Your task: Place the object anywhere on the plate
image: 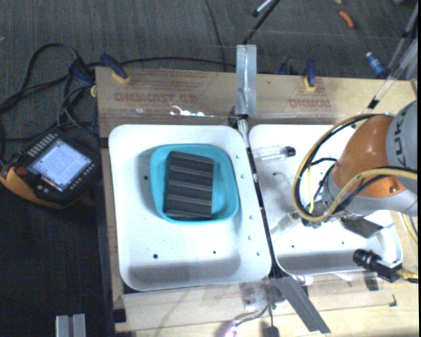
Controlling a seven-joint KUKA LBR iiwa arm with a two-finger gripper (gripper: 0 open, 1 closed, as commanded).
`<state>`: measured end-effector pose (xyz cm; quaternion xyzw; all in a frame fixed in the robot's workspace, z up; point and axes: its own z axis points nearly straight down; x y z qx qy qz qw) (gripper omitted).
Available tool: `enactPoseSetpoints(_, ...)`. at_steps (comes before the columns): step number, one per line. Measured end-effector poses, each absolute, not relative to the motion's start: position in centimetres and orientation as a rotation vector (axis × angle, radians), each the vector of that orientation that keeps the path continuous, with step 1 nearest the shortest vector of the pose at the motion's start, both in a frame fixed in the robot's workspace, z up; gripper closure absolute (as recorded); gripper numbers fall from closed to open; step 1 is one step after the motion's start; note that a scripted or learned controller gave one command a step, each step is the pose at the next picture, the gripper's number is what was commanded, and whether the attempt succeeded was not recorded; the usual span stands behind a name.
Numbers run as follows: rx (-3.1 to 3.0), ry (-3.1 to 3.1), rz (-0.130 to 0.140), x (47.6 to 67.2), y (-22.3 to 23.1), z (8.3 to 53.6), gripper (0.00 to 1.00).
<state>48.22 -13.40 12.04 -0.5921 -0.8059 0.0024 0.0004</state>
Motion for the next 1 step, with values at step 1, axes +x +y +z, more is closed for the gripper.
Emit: enactPoseSetpoints(1, -1.592, -2.709, 0.002, 48.40, -17.47, 23.03, 0.00)
